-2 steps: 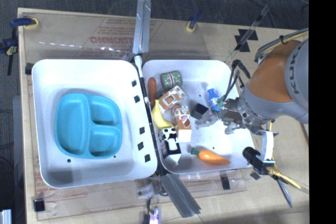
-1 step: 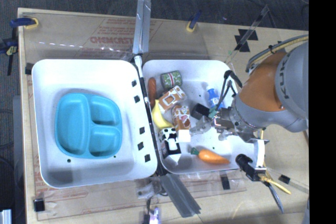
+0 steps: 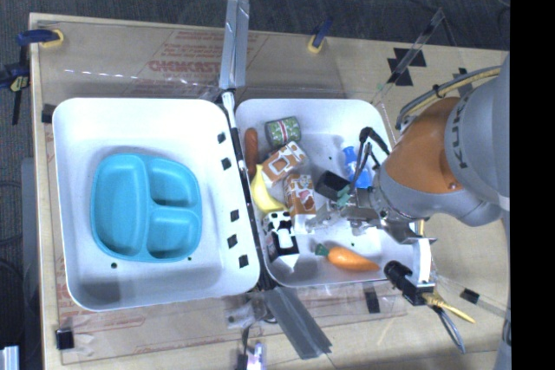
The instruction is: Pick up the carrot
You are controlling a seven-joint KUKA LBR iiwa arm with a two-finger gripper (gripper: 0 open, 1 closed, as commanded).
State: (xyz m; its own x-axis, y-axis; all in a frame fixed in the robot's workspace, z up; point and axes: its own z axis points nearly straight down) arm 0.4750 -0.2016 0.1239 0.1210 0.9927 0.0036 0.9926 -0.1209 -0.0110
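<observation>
The carrot [image 3: 351, 257], orange with a green stem end pointing left, lies flat near the front wall of the right bin [image 3: 373, 113]. My gripper [image 3: 341, 209] hangs over the middle of that bin, just behind and above the carrot, and nothing shows between it and the carrot. The grey arm with its orange band [image 3: 421, 160] comes in from the right and covers the bin's right side.
Around the gripper lie a green can [image 3: 283, 131], a brown sausage [image 3: 251, 147], a yellow banana [image 3: 262, 191], two patterned boxes [image 3: 295, 178], a black-and-white item [image 3: 282, 235] and a blue object [image 3: 350, 159]. A blue divided plate [image 3: 147, 205] sits in the left bin [image 3: 78, 121].
</observation>
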